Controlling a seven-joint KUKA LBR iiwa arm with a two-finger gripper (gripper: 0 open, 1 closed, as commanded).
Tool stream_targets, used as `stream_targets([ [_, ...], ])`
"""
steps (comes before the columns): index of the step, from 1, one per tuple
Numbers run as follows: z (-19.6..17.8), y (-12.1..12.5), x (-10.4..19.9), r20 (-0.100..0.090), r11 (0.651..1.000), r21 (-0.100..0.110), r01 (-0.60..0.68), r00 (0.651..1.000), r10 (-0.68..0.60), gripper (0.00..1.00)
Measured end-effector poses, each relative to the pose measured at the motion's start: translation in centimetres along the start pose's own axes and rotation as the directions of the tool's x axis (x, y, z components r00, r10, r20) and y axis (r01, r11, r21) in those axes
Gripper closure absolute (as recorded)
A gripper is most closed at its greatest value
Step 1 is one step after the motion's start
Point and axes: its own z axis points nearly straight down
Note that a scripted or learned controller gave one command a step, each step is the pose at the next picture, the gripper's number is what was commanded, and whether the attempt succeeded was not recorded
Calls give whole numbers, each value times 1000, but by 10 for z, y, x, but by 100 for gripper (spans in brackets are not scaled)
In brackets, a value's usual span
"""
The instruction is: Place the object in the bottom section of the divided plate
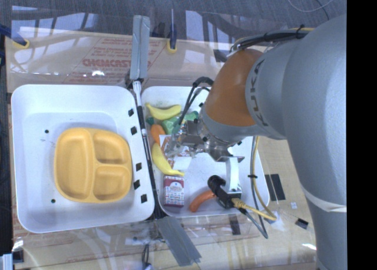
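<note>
Two white bins: the left bin [23,145] bears one yellow divided plate [92,164]. The right bin [177,93] holds two bananas, one [164,111] at 12 o'clock, one [162,160] at 9 o'clock, two carrots [156,132] [201,200] and one small box [174,191]. The gripper [182,139] hangs above them; its opening cannot be told.

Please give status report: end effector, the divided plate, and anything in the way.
End effector low in right bin, among toys; fingers unclear. Yellow divided plate in left bin, all sections bare. Bananas, carrot, small red box beside end effector.
</note>
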Motion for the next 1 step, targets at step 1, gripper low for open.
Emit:
stream_targets([
  [1, 0, 42, 78, -1, 995, 2, 95, 995, -95, 100],
])
